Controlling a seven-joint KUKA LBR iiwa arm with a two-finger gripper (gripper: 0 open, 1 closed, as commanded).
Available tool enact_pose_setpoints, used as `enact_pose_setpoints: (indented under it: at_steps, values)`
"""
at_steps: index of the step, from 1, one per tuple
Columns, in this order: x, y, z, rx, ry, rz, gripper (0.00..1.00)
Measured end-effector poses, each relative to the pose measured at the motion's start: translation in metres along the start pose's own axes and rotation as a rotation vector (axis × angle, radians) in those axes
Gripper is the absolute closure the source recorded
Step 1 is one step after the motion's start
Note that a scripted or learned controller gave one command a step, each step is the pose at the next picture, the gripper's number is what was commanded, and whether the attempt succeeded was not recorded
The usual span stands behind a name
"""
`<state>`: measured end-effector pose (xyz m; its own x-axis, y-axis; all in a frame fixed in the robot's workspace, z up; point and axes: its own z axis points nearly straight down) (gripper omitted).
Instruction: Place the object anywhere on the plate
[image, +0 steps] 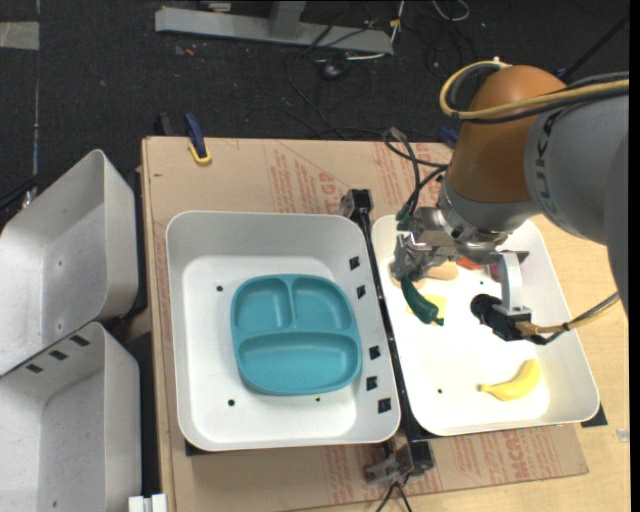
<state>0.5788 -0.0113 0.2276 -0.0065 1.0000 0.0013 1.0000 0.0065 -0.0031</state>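
Camera view: arm (530, 150) bent over right bin (560, 400), gripper (425, 262) seemingly low.

Glossy teal plastic plate (296, 335), smooth white bins (190, 400)

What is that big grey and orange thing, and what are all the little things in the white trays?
That big thing is a robot arm. A computer program moves it, a bit like a crane. At its end is a gripper, a hand with two fingers for picking things up. The arm comes in from the right side of the picture.

The picture is taken by one camera fixed up above the bench, looking down at a slant.

On the bench sit two shallow white bins. The left bin holds a blue plate with three sections. The right bin holds small toys: a yellow banana, a green piece just under the gripper, and a few more bits tucked beneath the arm that I can't make out.

The robot's job is to put a toy on the plate. I can't tell whether it has grabbed anything yet.
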Motion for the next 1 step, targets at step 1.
enact_pose_setpoints:
  at_steps: [1]
  values:
    - [0.0475, -0.0279, -0.0077, 0.0, 0.0, -0.001, 1.0]
